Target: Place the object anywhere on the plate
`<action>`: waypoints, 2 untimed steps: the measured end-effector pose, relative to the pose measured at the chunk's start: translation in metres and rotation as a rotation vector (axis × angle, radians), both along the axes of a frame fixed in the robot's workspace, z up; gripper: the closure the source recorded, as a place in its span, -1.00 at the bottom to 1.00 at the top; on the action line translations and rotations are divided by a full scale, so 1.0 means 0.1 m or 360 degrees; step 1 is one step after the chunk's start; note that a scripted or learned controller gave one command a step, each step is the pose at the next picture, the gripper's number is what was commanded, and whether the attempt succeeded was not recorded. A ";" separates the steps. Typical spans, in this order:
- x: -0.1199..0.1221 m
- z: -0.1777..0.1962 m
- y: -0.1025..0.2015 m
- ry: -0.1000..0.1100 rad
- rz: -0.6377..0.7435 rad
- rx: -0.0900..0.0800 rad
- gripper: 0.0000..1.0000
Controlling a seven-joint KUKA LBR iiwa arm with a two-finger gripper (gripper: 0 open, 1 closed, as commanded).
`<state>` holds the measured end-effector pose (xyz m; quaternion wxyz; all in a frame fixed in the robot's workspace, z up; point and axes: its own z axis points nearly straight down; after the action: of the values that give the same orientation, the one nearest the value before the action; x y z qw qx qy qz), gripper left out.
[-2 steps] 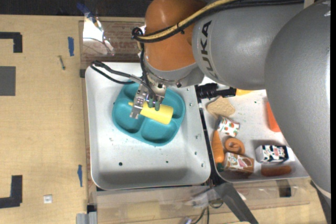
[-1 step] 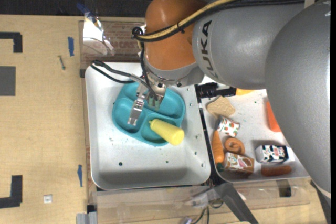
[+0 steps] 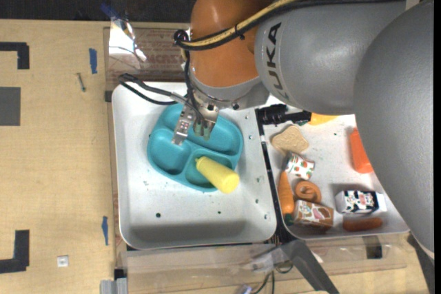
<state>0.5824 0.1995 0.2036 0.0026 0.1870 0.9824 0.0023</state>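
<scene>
Jaws (image 3: pixel 195 126) hover over the upper part of the teal divided plate (image 3: pixel 165 155) in the left bin (image 3: pixel 138 217), spread apart, nothing between them. Yellow cylinder (image 3: pixel 218 174) lies on the plate's lower right compartment, tilted, overhanging the rim.

The arm (image 3: pixel 331 38) ran out past the right and top edges, and its bulk hid the far right part of the right bin (image 3: pixel 324 148). An orange item (image 3: pixel 360 151) there was cut off by the arm, so its shape could not be told. The far rim of the teal plate (image 3: pixel 165 148) lay hidden under the orange wrist. Whether the gripper (image 3: pixel 195 126) had its fingers apart was too small to tell. Print on the small packets (image 3: pixel 357 201) was unreadable.
</scene>
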 end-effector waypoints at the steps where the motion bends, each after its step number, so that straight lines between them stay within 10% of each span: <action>1: -0.27 0.59 -0.02 -0.0006 0.0204 -0.0002 1.00; 2: -0.26 0.22 -0.21 0.0008 0.0547 -0.0006 1.00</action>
<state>0.5563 0.1785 0.2255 0.0002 0.0163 0.9999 0.0003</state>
